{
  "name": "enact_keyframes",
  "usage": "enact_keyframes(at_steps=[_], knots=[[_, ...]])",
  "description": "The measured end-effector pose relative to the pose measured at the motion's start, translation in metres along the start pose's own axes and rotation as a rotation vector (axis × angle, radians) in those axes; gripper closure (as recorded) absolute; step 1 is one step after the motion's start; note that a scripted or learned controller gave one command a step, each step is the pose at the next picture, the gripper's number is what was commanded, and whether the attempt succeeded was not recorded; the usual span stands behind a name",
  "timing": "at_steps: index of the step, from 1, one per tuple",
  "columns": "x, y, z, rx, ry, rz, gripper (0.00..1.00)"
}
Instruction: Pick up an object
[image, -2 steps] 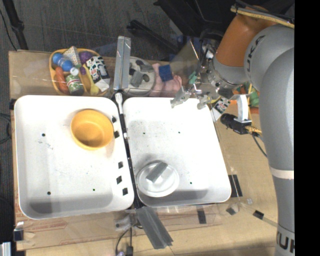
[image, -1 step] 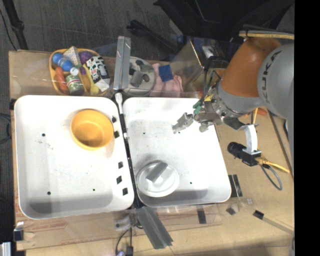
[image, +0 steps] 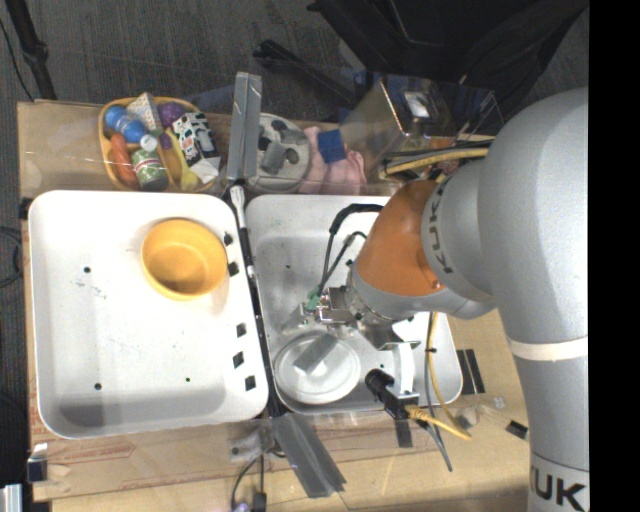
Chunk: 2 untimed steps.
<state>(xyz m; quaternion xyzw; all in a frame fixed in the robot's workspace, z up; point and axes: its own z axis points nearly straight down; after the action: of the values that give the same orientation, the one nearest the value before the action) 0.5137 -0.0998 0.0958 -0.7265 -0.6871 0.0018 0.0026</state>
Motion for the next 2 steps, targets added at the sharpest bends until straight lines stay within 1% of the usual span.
enact_keyframes(at_steps=[1,2], knots=[[0.002,-0.006,0.004,-0.001,0.001,-0.026,0.00],[0.011,0.039,0.004,-0.002,0.000,-0.024,0.00]])
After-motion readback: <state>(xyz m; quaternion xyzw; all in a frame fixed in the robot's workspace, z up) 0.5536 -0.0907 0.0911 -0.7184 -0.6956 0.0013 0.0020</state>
